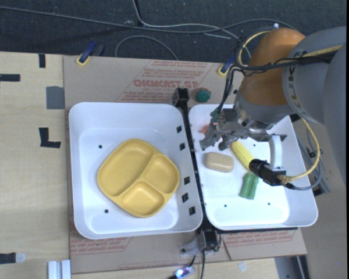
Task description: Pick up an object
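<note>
I am lowering my gripper point(211, 137) into the right bin point(302, 217), just above the beige block point(219, 162). I cannot tell its state. I judge this as the approach step; next I need to descend and close around the block.

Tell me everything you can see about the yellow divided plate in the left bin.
The yellow divided plate is a rounded tray of what looks like matte plastic, with raised ridges splitting it into three compartments. It lies flat, face up and turned at an angle, near the middle of the left bin. It touches the bin floor alone, with nothing lying in its compartments.
</note>
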Controlling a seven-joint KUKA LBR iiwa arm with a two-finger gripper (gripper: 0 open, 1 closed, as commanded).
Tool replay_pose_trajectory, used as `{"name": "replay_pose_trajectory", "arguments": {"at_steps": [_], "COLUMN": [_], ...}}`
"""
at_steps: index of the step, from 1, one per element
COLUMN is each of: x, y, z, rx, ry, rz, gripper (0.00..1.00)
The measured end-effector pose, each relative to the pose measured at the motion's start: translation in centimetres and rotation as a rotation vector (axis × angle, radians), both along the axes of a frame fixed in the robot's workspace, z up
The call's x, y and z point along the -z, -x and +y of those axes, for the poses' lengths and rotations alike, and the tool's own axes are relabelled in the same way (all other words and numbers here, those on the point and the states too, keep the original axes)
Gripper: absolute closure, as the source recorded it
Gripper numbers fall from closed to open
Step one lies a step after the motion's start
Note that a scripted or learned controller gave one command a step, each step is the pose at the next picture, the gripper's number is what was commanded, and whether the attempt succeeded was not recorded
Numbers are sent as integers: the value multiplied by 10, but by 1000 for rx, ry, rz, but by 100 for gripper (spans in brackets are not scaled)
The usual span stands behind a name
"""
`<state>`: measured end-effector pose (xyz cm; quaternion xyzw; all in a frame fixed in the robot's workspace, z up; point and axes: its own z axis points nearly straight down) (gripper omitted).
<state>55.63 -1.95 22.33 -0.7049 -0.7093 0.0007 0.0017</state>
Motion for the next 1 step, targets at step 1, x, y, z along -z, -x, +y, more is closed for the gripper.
{"name": "replay_pose_trajectory", "arguments": {"at_steps": [1], "x": [-7], "y": [-11], "z": [50], "rx": [0], "ry": [0], "rz": [-2], "gripper": [100]}}
